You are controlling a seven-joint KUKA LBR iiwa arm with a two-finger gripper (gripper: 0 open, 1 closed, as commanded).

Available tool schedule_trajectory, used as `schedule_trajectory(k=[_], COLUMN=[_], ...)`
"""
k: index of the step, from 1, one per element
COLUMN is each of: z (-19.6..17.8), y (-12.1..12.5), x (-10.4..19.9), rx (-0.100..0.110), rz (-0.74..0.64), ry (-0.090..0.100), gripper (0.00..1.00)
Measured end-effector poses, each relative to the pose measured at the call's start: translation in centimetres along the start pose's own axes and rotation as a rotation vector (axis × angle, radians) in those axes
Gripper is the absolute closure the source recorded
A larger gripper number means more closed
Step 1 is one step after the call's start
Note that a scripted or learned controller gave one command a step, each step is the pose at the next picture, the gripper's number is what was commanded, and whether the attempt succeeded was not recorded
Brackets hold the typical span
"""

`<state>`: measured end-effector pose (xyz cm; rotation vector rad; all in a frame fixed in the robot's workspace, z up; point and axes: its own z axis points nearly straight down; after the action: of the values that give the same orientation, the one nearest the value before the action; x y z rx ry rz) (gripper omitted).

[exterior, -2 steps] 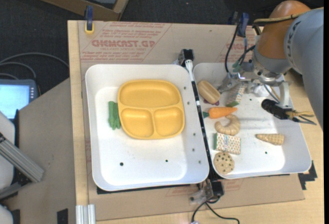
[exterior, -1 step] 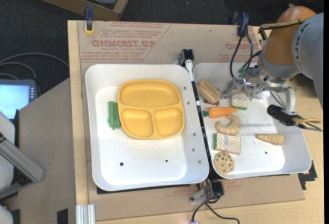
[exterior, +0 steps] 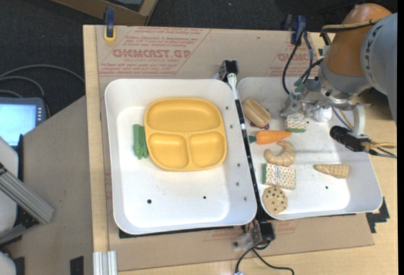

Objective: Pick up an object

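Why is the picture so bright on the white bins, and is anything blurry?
In the camera view, overhead light washes the left bin and right bin nearly flat white; the yellow divided plate casts little shadow; the arm's orange band and gripper look soft, slightly blurred.

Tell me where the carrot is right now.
The carrot lies in the right-hand bin near its left wall, just below the bread roll and above the croissant, pointing toward the gripper side.
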<state>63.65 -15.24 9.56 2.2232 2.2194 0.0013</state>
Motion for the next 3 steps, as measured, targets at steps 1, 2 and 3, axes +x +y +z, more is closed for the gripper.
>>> schedule_trajectory(k=[1, 2, 3], z=[1.1, -9.7, -10.7], y=[-2.8, 0.7, -3.9], x=[5.9, 11.8, 14.7], rx=[0.002, -0.013, 0.005], rz=[-0.004, -0.008, -0.004], ry=[-0.001, 0.000, 0.001], gripper=[1.00, 1.00, 1.00])
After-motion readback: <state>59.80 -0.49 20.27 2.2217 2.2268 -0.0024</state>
